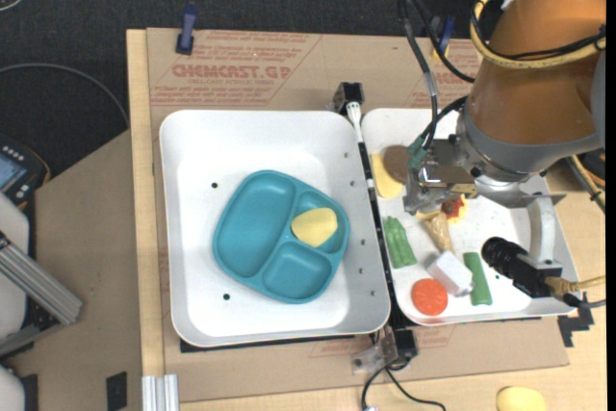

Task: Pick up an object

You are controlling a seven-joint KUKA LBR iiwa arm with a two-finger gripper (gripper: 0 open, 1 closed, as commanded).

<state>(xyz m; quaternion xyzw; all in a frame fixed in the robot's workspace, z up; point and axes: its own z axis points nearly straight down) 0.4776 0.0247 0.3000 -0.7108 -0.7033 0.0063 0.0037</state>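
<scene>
Counter cardboard carries two bins; the jaws hang low in the crowded right bin, near its far edge. Wide or narrow, I cannot tell. Such close neighbours may spoil the grasp.

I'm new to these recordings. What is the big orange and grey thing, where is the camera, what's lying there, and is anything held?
It is a robot arm, reaching in from the right. One fixed camera looks down on the bench at a slant. The left bin holds a teal divided plate with a yellow piece in one of its smaller compartments. The right bin holds small items, including two green pieces, a white block and an orange-red ball. The gripper hangs over that bin; this angle does not show whether it holds anything.
</scene>
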